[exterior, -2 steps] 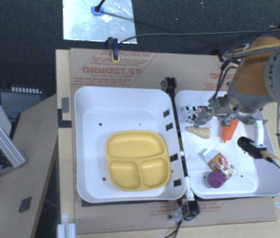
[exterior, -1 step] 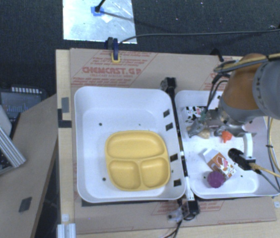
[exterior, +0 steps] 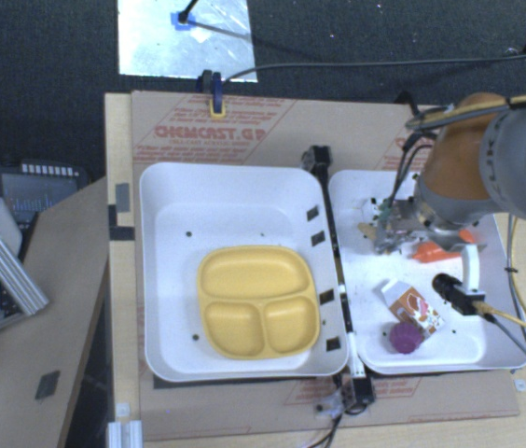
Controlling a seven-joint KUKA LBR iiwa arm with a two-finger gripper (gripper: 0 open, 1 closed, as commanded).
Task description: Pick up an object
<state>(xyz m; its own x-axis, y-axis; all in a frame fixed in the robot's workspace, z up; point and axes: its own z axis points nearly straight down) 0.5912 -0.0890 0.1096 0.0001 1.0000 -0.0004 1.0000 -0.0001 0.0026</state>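
Seen from above at a slant: two shallow white bins side by side on a sheet of cardboard (exterior: 212,131) printed in red. In the left bin (exterior: 151,250), toward its lower middle, a yellow divided plate (exterior: 258,301) with three compartments, one long across the top and two smaller below, lying flat and alone on the bin floor. Between the bins, a black strip (exterior: 328,241) running from top to bottom. Reaching in from the right, the grey arm (exterior: 519,157) with its orange band (exterior: 454,161), bent down over the right bin (exterior: 366,287). At its end, the gripper (exterior: 389,231), low in the upper left part of that bin, near the wall next to the black strip. Open or shut: cannot tell, with the metal tip too small and cluttered to read. Nothing clearly held. Just to the right of the gripper, a small orange object (exterior: 431,251), partly tucked under the wrist, touching or not unclear. Lower in the same bin, well apart from the gripper, a small white carton (exterior: 415,308) with a brown and red print, lying tilted. Just below it, close to the carton's lower end, a round purple ball (exterior: 405,338) near the bin's bottom wall. Beyond the bench, on dark carpet at the top, a shiny foil sheet (exterior: 184,26).
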